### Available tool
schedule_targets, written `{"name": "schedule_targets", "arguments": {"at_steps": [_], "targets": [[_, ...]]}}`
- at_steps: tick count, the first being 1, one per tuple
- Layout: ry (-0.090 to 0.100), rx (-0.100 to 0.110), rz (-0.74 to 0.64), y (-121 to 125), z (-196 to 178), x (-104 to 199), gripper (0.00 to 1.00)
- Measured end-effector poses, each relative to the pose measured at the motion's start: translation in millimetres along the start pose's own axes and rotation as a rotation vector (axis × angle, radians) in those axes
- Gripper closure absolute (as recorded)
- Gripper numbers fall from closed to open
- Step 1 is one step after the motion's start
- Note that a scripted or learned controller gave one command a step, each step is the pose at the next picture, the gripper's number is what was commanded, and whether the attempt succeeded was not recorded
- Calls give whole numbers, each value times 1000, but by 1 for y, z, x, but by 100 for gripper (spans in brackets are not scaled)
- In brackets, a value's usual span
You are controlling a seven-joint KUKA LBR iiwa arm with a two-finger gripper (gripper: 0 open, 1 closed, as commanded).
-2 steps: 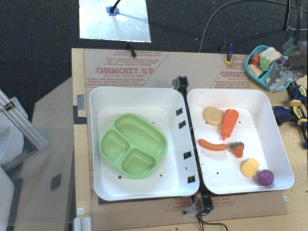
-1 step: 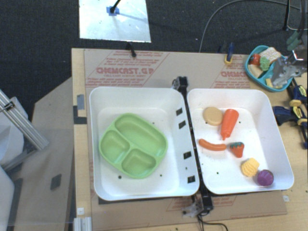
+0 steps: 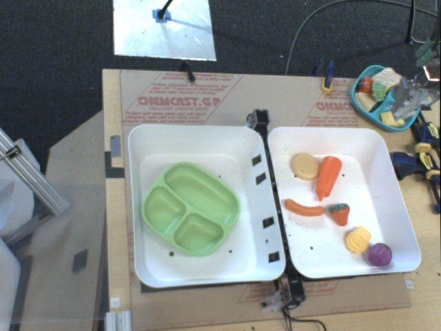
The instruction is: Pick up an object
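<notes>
Pincer at 2 o'clock, over blue dish, grip state indiscernible | carrot in right bin | green tray in left bin

Arm: pale grey metal, blocky in outline, with a whitish part toward the right edge. Finer detail too small to tell.
</notes>
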State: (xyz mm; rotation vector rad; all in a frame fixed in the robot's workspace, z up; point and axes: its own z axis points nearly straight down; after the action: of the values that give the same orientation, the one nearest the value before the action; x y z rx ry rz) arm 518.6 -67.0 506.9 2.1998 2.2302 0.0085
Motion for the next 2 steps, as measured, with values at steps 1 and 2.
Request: {"name": "schedule_targets", "arguments": {"at_steps": [1, 2], "targets": [[-1, -3, -5, 1, -11, 0, 100], [1, 10, 15, 36, 45, -42, 100]]}}
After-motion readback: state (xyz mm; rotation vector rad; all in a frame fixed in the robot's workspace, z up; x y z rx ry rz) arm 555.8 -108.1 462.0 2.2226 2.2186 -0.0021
